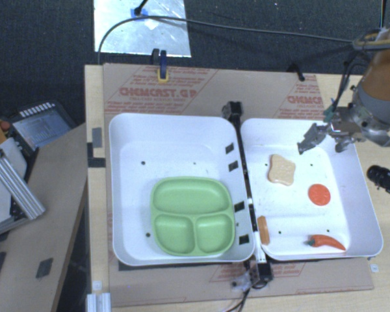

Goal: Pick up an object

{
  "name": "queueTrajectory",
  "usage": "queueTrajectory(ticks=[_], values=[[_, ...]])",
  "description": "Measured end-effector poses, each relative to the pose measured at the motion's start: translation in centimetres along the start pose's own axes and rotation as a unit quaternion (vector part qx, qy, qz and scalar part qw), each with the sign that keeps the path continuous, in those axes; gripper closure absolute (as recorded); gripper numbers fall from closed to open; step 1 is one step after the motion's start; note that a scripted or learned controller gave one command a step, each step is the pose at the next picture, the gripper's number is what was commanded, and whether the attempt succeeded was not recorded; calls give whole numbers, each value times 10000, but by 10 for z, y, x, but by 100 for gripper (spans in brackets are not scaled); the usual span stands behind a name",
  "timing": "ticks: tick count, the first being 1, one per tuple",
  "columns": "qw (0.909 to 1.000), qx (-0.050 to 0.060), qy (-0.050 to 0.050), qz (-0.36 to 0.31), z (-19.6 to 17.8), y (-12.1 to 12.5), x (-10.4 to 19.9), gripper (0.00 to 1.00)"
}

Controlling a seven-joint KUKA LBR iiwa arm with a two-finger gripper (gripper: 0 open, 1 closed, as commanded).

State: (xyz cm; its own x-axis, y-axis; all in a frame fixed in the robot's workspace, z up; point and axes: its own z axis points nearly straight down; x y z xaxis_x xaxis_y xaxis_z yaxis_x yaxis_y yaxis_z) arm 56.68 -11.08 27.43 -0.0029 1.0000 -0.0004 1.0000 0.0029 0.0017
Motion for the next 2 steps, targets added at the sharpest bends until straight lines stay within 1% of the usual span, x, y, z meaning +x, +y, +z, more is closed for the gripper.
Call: queueTrajectory(ticks=[1,2], values=[[10000,23,2,13,56,-4,-9,0],[10000,13,0,9,102,0,-16,0]])
